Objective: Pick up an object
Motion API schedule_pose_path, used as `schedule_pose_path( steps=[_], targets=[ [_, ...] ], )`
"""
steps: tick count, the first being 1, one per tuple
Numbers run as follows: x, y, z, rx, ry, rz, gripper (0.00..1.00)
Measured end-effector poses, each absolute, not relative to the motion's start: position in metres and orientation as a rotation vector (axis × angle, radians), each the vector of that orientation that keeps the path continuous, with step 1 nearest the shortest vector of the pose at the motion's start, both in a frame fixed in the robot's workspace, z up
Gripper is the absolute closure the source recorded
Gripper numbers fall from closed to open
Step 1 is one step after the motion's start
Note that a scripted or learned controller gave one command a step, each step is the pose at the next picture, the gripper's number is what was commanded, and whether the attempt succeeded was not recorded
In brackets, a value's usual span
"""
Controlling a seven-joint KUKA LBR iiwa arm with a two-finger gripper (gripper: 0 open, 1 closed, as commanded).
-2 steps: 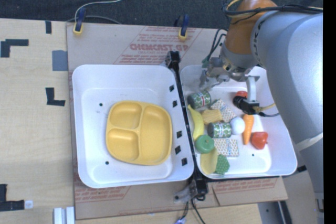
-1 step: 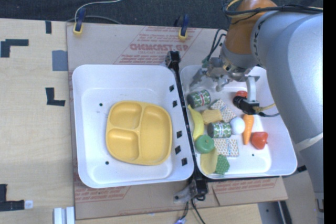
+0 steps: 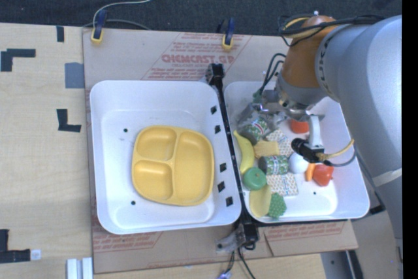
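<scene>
My arm (image 3: 366, 75) reaches over the right bin (image 3: 346, 202). The left bin (image 3: 104, 140) holds a yellow tray (image 3: 173, 164). My gripper (image 3: 271, 108) sits low amid clutter: banana (image 3: 246, 152), green lid (image 3: 254, 179), orange piece (image 3: 321, 173). Its state I cannot tell.

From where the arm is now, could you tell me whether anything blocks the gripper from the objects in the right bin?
Nothing visible does. The gripper is already down among the clutter at the back of the right bin, with the banana and green lid lying just in front of it.
</scene>
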State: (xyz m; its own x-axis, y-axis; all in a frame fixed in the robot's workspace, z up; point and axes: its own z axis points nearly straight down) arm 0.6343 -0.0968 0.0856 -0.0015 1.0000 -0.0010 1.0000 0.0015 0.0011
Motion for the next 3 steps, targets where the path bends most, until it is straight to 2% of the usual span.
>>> schedule_pose_path(
  steps=[3],
  targets=[
    [0.496,-0.104,0.087,2.217,2.218,0.005,0.0]
  ],
)
